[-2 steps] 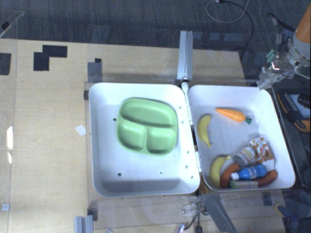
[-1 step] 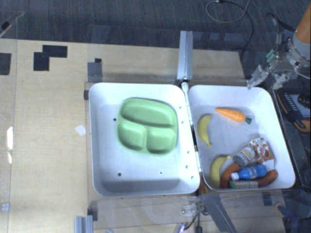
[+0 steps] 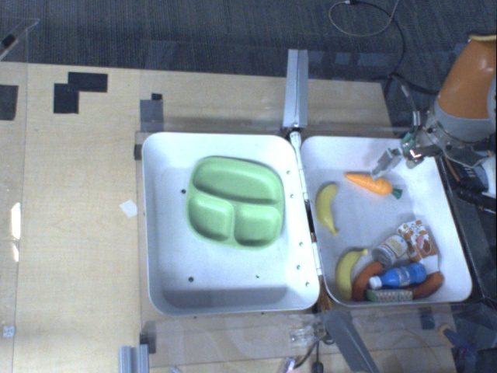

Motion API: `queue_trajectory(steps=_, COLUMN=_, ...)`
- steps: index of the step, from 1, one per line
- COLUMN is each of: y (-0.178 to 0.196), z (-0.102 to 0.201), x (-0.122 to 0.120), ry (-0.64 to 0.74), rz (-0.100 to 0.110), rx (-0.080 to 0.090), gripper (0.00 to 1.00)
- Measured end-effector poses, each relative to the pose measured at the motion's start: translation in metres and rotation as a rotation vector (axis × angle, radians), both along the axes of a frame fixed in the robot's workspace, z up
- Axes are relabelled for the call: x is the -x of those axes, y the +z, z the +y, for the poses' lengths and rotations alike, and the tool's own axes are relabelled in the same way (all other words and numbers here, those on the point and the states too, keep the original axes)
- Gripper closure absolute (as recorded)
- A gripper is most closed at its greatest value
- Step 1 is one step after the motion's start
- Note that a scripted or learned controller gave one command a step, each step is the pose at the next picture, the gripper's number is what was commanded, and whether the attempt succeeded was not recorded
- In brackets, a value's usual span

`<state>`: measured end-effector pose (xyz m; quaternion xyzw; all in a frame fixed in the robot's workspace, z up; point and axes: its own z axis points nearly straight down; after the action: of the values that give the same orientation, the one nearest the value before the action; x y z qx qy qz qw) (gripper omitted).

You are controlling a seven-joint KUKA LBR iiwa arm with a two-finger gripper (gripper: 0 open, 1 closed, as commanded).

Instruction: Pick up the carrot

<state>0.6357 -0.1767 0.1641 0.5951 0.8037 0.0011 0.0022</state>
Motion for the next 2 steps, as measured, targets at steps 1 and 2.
queue_trajectory(steps=1, y=0.065, z=0.014, x=0.014, ry=0.127, rz=-0.004, rx=0.002, gripper=0.00)
queue_trajectory(steps=2, y=0.032, z=0.045, x=-0.013, ry=-0.019, rz=-0.002, rx=0.000, gripper=0.00)
